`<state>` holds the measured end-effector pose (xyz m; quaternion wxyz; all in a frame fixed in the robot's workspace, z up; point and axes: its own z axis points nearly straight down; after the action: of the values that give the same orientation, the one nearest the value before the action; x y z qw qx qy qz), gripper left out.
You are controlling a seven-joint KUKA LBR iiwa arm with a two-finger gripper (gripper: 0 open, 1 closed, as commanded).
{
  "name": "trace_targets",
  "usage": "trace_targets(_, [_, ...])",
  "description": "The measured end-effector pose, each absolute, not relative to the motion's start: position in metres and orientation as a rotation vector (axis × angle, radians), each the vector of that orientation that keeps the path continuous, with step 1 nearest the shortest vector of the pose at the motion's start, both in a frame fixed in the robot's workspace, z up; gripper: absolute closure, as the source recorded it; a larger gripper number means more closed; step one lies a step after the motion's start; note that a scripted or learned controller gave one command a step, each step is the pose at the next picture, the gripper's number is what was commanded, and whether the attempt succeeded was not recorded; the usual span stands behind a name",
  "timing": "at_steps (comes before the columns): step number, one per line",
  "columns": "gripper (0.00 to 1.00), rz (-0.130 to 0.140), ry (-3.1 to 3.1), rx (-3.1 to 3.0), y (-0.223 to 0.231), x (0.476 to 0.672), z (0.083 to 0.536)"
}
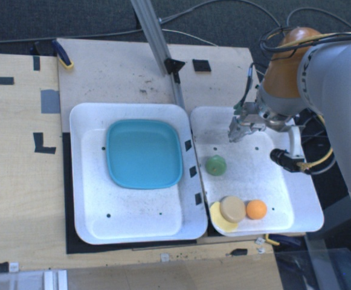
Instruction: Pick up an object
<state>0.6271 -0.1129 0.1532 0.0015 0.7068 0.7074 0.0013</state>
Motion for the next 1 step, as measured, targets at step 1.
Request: trace_targets(1, [1.00,0.005,2.219,2.218,-0.1100,0.6281,0.2159])
